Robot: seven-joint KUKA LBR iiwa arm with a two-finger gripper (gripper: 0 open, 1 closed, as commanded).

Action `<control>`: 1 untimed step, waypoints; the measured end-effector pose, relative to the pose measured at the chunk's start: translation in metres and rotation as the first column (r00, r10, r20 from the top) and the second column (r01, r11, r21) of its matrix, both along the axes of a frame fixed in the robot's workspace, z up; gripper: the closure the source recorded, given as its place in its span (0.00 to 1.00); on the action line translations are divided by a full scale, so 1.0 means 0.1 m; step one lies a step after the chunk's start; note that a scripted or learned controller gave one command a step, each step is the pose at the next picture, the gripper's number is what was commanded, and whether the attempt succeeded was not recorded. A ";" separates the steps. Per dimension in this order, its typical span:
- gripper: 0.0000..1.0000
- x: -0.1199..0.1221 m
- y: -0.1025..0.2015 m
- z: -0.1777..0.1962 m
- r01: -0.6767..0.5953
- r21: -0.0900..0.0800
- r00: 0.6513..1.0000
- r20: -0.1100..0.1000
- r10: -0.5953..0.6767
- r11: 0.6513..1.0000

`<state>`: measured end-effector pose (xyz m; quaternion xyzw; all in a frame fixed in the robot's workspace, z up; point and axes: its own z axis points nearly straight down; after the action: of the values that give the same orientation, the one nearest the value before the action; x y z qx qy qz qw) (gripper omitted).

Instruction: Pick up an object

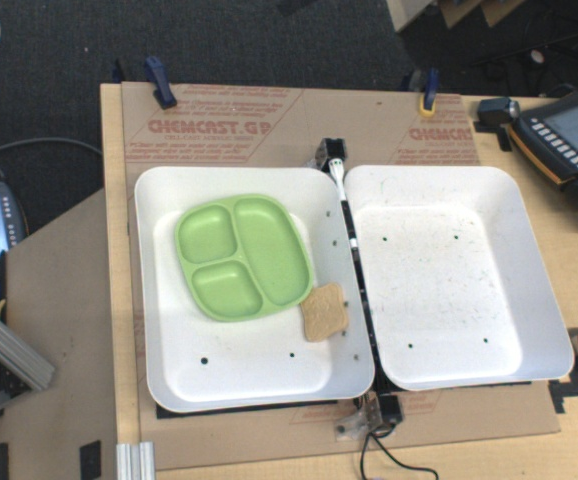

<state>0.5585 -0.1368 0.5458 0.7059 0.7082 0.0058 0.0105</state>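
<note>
Two white bins (439, 183) side by side | left bin: green divided plate (243, 258), tan sponge piece (324, 313) touching plate's lower-right edge | jaws: cannot tell

A green plate (243, 258) with three compartments lies flat in the left bin (169, 368), toward its far and middle part, turned slightly askew; its compartments hold nothing. Just beside its near right corner lies a small tan piece (324, 313), roughly square and flat, like a slice of toast or a sponge, touching or almost touching the plate's rim, close to the bin's right wall.
</note>
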 end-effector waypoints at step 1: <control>1.00 -0.66 0.14 -0.57 0.004 0.009 1.000 -0.029 -0.004 1.000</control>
<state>0.4923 -0.1227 0.4885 0.7073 0.7069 -0.0014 -0.0030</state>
